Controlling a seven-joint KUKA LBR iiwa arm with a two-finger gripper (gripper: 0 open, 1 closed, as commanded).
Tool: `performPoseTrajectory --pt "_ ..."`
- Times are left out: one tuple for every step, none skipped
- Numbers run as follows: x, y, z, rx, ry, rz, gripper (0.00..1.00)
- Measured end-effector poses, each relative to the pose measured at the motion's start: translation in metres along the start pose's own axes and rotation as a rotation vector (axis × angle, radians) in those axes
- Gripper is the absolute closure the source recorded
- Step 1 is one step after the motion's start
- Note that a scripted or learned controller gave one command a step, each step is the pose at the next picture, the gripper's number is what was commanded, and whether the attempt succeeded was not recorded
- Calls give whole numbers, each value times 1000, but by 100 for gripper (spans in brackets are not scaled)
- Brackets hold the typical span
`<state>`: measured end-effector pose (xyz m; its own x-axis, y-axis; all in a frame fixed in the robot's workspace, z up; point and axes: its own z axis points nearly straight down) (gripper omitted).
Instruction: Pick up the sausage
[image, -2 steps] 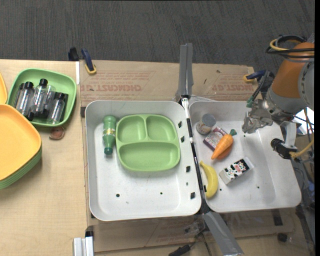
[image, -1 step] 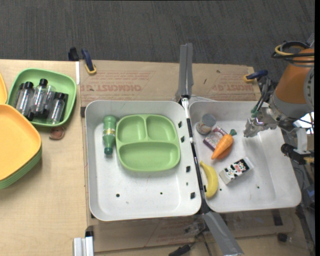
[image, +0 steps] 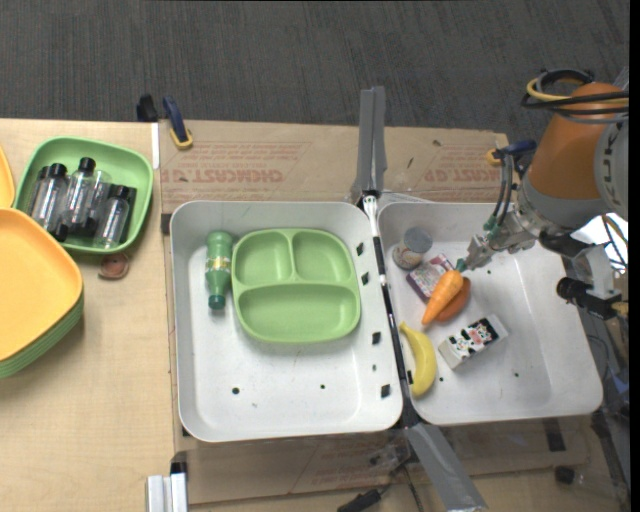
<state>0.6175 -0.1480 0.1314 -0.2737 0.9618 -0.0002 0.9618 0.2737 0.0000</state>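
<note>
The sausage (image: 418, 283) is a short pinkish piece lying in the right bin (image: 540, 380), near its left wall. An orange carrot (image: 446, 296) lies against its right side and partly covers it. My gripper (image: 468, 260) hangs low over the back of that bin, its tip just above the carrot's upper end and next to a small purple packet (image: 437, 268). It is to the right of the sausage and apart from it. Nothing shows in its grasp.
A banana (image: 421, 357) and a small milk carton (image: 470, 341) lie in front of the carrot. A grey-brown round item (image: 411, 249) sits behind the sausage. The left bin (image: 280, 390) holds a green divided plate (image: 296, 285) and a green bottle (image: 218, 268).
</note>
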Motion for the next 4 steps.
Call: performPoseTrajectory --pt "-46 3 -13 -2 -2 176 100" --pt "-65 -42 40 0 0 7 100" --pt "-60 21 39 -1 -2 100 100" --pt "-82 21 39 -2 -2 249 100"
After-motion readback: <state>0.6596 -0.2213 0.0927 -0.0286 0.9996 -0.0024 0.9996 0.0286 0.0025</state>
